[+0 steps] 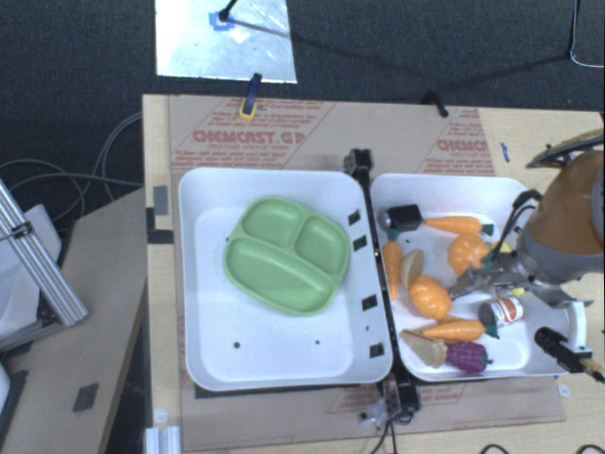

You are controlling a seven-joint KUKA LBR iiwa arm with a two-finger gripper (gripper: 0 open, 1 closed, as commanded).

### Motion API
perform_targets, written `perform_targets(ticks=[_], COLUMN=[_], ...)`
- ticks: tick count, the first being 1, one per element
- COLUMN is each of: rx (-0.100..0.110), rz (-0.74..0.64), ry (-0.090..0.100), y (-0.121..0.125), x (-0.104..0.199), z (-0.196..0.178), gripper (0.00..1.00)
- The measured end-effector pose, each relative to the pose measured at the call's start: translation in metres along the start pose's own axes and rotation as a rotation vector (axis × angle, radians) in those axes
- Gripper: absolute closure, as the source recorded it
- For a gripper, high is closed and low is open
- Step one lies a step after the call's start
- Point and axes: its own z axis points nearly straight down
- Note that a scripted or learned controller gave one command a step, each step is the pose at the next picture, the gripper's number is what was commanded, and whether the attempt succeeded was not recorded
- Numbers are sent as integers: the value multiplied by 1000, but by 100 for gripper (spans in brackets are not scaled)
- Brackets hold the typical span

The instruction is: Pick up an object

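- Grey arm with an orange band point(572, 206): being extended in from 3 o'clock, over the right edge of the right shallow white plastic bin point(444, 189).
- Two-finger metal gripper point(465, 287): being held low among the toy food in the right bin, its tip lying between two round orange pumpkin-shaped toys, one point(468, 252) at about 12 o'clock of the tip and the other point(430, 297) at about 8 o'clock. Whether the claw is released or clenched cannot be told, and nothing is being seen lifted.
- Candidate objects, all being seen resting in the right bin: a long orange plastic carrot point(456, 224) toward 12 o'clock, a second carrot point(454, 330) toward 6 o'clock, a purple bumpy grape-like piece point(466, 355) at 6 o'clock, a small white can with a red label point(506, 311) near the wrist, and a black block point(404, 218) at 10 o'clock.
- Left shallow white plastic bin point(217, 348): a green divided plastic plate point(286, 253) is being carried at its centre.
- Progress: the reach into the bin is judged done; a secure grip and the lift are being judged as not yet accomplished, so the pick remains open.
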Motion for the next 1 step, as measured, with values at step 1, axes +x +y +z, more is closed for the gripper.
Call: perform_targets(ticks=[1], rx=[-5], rz=[0], ry=[-2], y=[1], x=[-1], z=[-13], gripper=[100])
